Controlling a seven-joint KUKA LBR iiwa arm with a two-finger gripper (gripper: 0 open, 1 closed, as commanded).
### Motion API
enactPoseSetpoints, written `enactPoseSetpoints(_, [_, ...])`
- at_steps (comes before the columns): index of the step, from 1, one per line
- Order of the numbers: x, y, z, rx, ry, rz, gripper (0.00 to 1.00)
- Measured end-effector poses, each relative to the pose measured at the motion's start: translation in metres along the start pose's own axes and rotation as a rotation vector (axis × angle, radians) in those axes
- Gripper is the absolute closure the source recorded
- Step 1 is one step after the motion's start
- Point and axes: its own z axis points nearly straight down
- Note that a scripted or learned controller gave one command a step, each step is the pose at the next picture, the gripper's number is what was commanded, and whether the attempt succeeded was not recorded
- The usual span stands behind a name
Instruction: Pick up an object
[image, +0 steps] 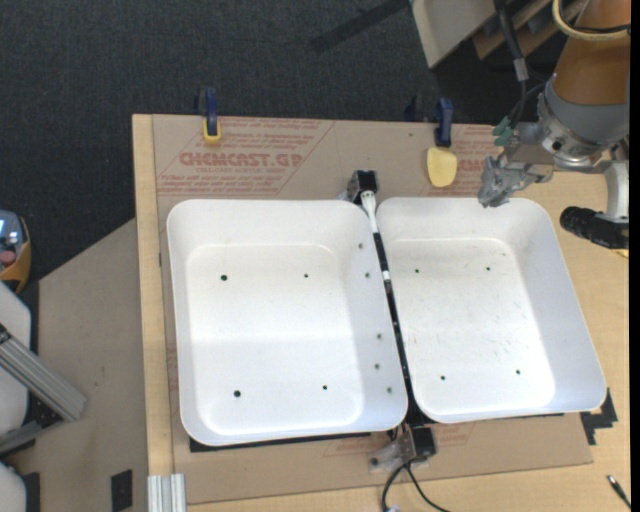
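My gripper (494, 192) hangs over the right bin's (560, 300) far rim, jaws too blurred to tell, so I should perhaps aim for the yellow object (441, 166) just beyond.

Two smooth white plastic bins (200, 300) rest on matt brown cardboard (260, 160).

Two shallow white bins sit side by side on a cardboard sheet (250, 150) covering the bench: the left bin (190, 300) and the right bin (570, 320), their inner rims touching. The arm (590, 70) reaches in from the upper right, its claw (497, 192) hanging over the right bin's far rim. A yellow block (441, 166) lies on the cardboard just left of the claw.
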Motion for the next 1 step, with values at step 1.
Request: enactPoseSetpoints(1, [-0.094, 0.0237, -0.0749, -0.015, -0.008, 0.007, 1.0])
